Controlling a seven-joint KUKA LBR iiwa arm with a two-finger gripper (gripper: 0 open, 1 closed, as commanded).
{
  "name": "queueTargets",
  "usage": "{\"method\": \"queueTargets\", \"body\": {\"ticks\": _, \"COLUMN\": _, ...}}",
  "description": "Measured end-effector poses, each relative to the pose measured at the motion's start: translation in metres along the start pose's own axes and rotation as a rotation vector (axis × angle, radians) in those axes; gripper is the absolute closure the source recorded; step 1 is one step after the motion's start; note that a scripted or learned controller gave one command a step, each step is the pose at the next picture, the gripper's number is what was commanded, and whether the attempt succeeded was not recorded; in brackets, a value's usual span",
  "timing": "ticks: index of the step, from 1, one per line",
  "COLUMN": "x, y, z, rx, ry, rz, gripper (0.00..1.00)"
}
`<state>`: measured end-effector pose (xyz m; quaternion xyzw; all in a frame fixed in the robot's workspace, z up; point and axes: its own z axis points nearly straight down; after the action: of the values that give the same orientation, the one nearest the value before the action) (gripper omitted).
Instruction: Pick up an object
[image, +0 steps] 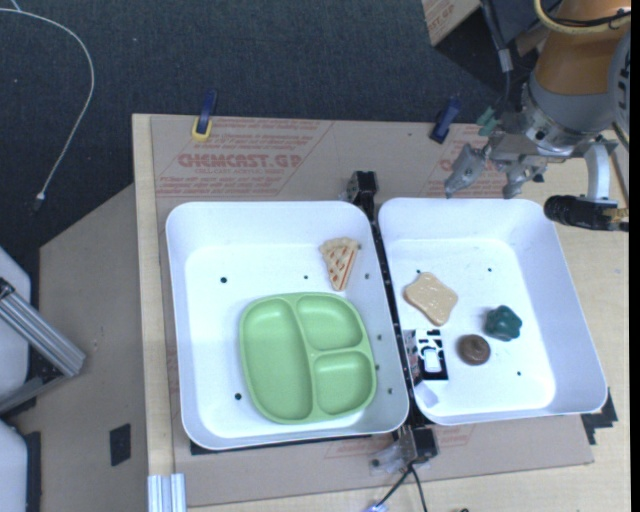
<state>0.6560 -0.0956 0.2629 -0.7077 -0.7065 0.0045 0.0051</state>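
My gripper (488, 178) hangs open above the far rim of the right bin (560, 250), its two grey fingers spread with nothing between them. Lower in that bin lie a tan bread slice (430, 297), a teal lump (503, 322) and a brown round piece (474, 349). All three lie well below the gripper in the view, toward the near side. In the left bin (200, 260) a sandwich wedge (340, 262) lies near the divider.
A green three-compartment plate (305, 356) rests in the left bin. A black-and-white tag (431, 355) sits at the divider between the bins. Blue and yellow clamps (204, 115) hold the cardboard base at the back.
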Motion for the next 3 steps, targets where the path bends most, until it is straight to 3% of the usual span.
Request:
{"method": "queueTargets", "body": {"ticks": 1, "x": 0.000, "y": 0.002, "z": -0.008, "rx": -0.014, "ry": -0.001, "rz": -0.002, "gripper": 0.00}}
{"method": "queueTargets", "body": {"ticks": 2, "x": 0.006, "y": 0.004, "z": 0.055, "rx": -0.005, "ry": 0.000, "rz": -0.003, "gripper": 0.00}}
{"method": "queueTargets", "body": {"ticks": 3, "x": -0.004, "y": 0.003, "z": 0.104, "rx": -0.011, "ry": -0.001, "rz": -0.001, "gripper": 0.00}}
